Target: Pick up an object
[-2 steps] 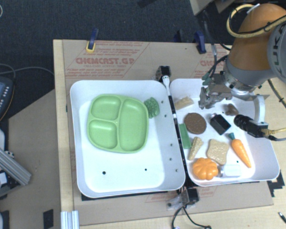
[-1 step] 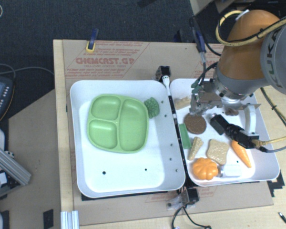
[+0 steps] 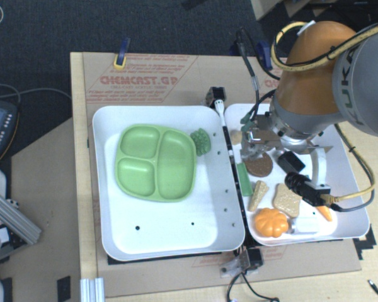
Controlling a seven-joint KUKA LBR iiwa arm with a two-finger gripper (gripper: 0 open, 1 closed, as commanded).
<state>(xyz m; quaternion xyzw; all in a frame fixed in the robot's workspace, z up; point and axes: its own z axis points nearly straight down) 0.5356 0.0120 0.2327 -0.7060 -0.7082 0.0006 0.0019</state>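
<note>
Brown cookie-like disc (image 3: 259, 165) lies in right bin (image 3: 356, 222) directly beneath the gripper (image 3: 257, 145); grip state cannot be told, nothing visibly lifted, so pick judged pending.

The two bins (image 3: 107, 168) look like smooth white plastic with a soft shine. The green plate (image 3: 156, 162) looks like smooth plastic too, a bit matt. The little broccoli (image 3: 201, 141) looks bumpy. The pumpkin (image 3: 271, 223) is shiny orange, like plastic. The cracker (image 3: 286, 201) looks rough and dull. The brown cookie (image 3: 259, 165) looks matt. The worktop (image 3: 138, 77) looks like brown board with paper-like, matt skin and red print. The arm (image 3: 315, 61) has a smooth orange band that shines, and grey smooth shell.
</note>
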